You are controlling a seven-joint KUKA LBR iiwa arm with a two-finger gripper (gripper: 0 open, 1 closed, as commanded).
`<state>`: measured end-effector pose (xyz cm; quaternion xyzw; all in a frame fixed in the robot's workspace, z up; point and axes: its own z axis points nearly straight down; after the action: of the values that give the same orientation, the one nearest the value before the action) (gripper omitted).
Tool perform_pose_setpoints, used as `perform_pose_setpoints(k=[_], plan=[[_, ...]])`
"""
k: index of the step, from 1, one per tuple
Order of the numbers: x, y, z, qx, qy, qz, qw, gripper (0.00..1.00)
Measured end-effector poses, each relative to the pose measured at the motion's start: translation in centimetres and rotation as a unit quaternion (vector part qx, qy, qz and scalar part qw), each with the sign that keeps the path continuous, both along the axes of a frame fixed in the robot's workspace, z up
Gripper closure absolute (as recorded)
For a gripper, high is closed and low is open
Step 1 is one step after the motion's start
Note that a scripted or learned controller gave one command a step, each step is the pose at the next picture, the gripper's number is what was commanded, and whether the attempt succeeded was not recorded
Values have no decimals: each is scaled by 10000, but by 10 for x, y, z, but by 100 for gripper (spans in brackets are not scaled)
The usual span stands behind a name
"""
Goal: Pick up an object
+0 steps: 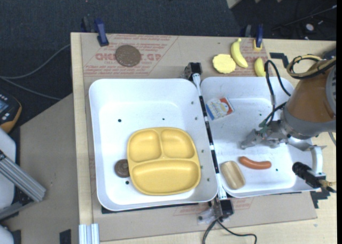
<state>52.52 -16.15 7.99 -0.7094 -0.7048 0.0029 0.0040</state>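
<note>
In the right bin (251,91) lie a red sausage (255,163), a tan bread roll (232,174) at the front left corner, and a small white, red and blue packet (219,108) near the back left. My gripper (255,140) hangs low over the bin's middle, just behind the sausage and pointing left. Nothing is visibly held in it. The grey arm with its orange band (310,104) comes in from the right.
The left bin (107,104) holds a yellow divided plate (163,160) and a brown round cookie (122,168) beside it. Behind the bins on the bench sit a brown disc (127,55), a yellow lump (224,63) and two toy bananas (239,53).
</note>
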Motion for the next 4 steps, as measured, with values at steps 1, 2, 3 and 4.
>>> perform_pose_setpoints(k=[1, 2, 3, 4], plan=[[88, 26, 53, -17, -110, 62, 9999, 0], [145, 62, 5, -9, -82, 61, 9999, 0], [146, 60, 22, -8, -121, 48, 9999, 100], [145, 60, 20, -8, -109, 47, 9999, 0]])
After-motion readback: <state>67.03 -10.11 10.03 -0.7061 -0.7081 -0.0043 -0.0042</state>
